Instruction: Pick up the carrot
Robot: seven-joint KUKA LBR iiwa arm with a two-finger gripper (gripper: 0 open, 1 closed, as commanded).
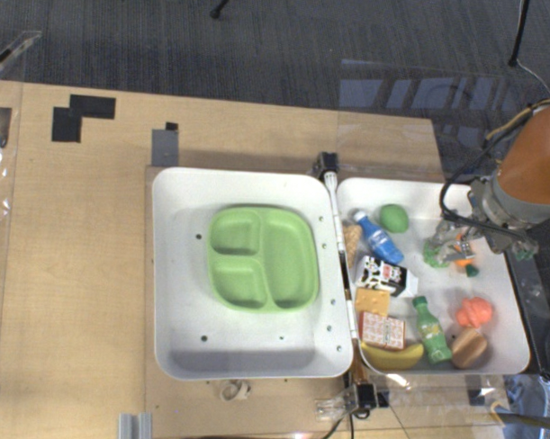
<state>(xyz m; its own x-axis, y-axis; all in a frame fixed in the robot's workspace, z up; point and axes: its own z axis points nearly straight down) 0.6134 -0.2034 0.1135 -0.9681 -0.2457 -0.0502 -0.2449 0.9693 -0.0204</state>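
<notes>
Hovering gripper (454, 245) over carrot (460, 258)

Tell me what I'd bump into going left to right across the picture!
Green tray → blue bottle → green ball → carrot under the gripper → orange arm band.

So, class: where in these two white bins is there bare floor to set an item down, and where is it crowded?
The left white bin has bare floor all around the green three-compartment plate. The right white bin is crowded: blue bottle, green bottle, yellow banana and the gripper. A bare patch lies at its centre.
</notes>
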